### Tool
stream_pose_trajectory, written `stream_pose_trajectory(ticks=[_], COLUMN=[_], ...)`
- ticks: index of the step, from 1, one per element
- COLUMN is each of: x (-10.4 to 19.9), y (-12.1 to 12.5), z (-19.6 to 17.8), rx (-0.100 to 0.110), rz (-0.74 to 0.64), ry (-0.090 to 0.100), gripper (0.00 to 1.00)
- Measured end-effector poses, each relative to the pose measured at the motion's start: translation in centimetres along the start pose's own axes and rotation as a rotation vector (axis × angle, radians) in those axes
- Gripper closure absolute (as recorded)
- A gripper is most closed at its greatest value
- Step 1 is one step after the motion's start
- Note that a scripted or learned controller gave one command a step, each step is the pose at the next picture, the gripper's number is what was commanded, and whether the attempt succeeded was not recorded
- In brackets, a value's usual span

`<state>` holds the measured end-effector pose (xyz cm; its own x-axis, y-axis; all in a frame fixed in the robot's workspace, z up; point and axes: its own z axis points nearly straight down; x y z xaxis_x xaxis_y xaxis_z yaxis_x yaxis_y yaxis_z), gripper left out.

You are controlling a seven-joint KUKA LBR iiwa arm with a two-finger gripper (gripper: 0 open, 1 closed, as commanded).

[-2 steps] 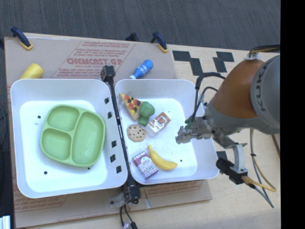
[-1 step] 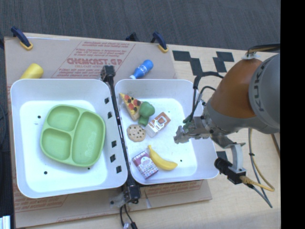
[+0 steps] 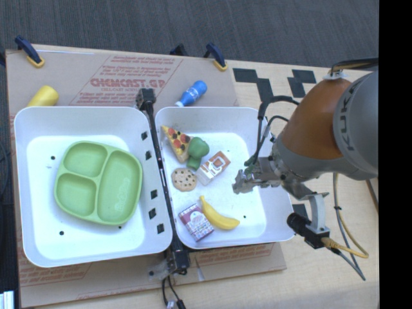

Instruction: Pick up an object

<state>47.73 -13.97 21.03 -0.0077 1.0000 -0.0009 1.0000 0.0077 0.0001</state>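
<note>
Right bin (image 3: 254, 118) holds small toys: banana (image 3: 219, 215), pink carton (image 3: 196, 223), cookie (image 3: 185, 180), pizza slice (image 3: 175, 139), green veg (image 3: 197, 148), white-red carton (image 3: 214, 167). Claw (image 3: 243, 183) hovers over bin's right side, near white-red carton; open or closed: can't tell. Left bin (image 3: 29, 179) has green divided plate (image 3: 98, 183)

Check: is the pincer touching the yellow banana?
Apart. The camera view shows bare white bin floor between the pincer and the yellow banana.
</note>
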Motion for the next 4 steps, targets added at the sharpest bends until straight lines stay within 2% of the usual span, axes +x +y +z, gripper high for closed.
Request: stream_pose_trajectory(ticks=[1,2,3,4], x=[1.8,1.0,-1.6,1.5], y=[0.4,8.6,1.5,-0.1], z=[0.0,-8.7,-1.8,-1.2], rx=[0.001,-0.002,0.004,0.004], rz=[0.0,0.002,0.003,0.0], ry=[0.001,0.0,0.002,0.001], gripper=[1.0,1.0,1.0,1.0])
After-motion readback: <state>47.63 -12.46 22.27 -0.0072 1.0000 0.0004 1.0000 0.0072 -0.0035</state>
